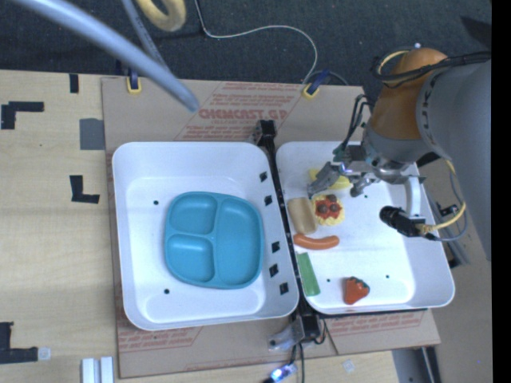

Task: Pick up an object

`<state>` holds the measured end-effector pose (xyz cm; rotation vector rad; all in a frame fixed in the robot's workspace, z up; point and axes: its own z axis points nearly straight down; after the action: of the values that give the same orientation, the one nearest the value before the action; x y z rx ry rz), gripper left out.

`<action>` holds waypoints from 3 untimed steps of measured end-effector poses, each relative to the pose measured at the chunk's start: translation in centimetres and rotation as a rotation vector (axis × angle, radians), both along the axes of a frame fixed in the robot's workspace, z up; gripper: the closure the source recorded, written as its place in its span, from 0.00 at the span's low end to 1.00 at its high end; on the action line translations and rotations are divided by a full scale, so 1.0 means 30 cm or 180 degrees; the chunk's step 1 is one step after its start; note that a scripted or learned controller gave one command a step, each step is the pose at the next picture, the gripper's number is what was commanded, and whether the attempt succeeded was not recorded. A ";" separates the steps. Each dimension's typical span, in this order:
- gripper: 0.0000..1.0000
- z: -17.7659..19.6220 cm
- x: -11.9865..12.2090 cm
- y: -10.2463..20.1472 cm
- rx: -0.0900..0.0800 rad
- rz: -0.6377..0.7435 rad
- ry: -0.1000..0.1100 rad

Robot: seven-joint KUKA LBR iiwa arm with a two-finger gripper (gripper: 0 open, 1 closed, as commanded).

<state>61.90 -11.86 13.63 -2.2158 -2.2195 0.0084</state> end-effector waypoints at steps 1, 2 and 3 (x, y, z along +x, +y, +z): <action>0.00 -0.172 0.001 0.001 -0.0004 -0.0004 -0.0027; 1.00 -0.124 0.008 0.004 -0.0003 0.0005 -0.0042; 1.00 0.088 0.016 0.002 -0.0003 0.0001 -0.0039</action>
<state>62.37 -11.80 16.26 -2.2221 -2.2262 -0.0040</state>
